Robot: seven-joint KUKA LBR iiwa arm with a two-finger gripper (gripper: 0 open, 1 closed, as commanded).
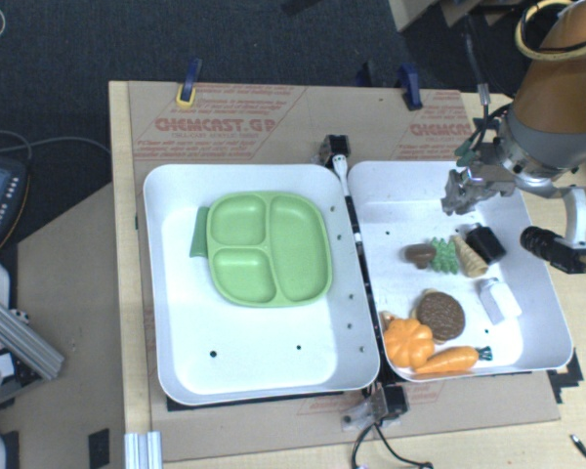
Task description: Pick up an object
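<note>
In the right bin (400,189) lie several small objects: a brown lump (420,254), a green spiky piece (443,256), a tan and black block (477,248), a round brown patty (439,315), a white piece (498,299), an orange pumpkin-like toy (407,342) and an orange carrot (450,360). My gripper (461,195) hangs above the bin's upper right part, just above the tan and black block, with nothing seen between its fingers.
The left bin (176,320) holds a green three-compartment plate (270,248). A black divider strip (355,242) runs between the bins. Clamps (188,84) sit at the bench's far edge. The arm's orange band (559,76) enters from the upper right.
</note>
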